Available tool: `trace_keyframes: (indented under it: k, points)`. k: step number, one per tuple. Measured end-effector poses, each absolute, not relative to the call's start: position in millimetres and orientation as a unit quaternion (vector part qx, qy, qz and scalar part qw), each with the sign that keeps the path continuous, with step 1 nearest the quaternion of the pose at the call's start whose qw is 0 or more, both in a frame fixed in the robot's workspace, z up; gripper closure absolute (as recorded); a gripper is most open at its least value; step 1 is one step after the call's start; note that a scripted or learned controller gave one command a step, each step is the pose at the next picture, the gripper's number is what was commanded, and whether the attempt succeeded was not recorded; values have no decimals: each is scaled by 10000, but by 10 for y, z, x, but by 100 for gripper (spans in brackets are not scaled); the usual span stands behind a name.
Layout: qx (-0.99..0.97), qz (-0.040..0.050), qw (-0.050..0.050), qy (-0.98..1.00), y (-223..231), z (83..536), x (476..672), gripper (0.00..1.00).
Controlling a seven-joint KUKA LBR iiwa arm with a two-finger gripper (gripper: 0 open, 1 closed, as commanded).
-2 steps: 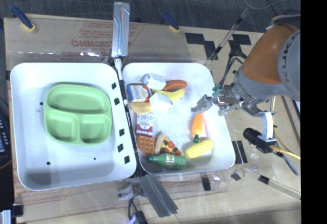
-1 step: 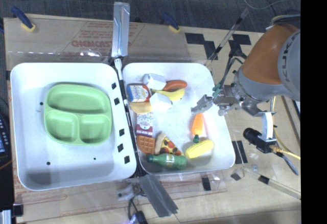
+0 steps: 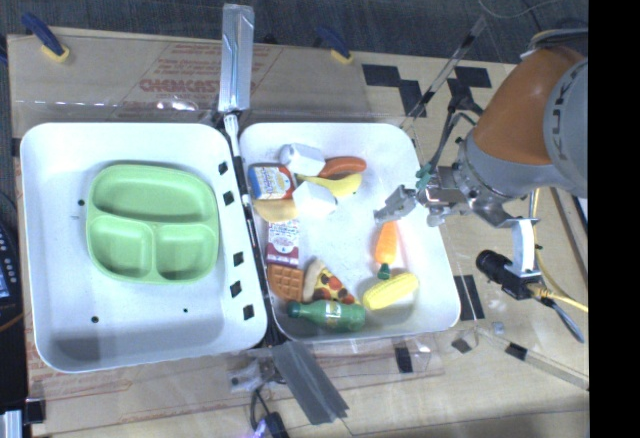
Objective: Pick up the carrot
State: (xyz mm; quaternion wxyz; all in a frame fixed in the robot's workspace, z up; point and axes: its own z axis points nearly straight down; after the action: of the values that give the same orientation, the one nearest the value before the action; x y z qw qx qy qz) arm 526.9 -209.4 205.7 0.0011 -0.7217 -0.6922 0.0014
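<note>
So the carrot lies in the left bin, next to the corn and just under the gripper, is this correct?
Not quite: the carrot lies in the right bin, not the left one. The camera view shows it there, next to the corn and just under the gripper. The left bin holds the green tray.

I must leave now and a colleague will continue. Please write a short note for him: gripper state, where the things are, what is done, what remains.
Gripper: over the right bin's right side, just above the carrot's top end; nothing seen between its fingers.
Carrot: lies in the right bin, near its right wall, above the corn.
Done: arm brought near the carrot.
Left: grasp the carrot and lift it.
</note>
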Motion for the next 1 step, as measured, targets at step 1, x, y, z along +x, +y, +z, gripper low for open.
trace_keyframes:
  k: [1]
  points:
    - [-7217,14,11,-6922,-2094,2057,5269,0]
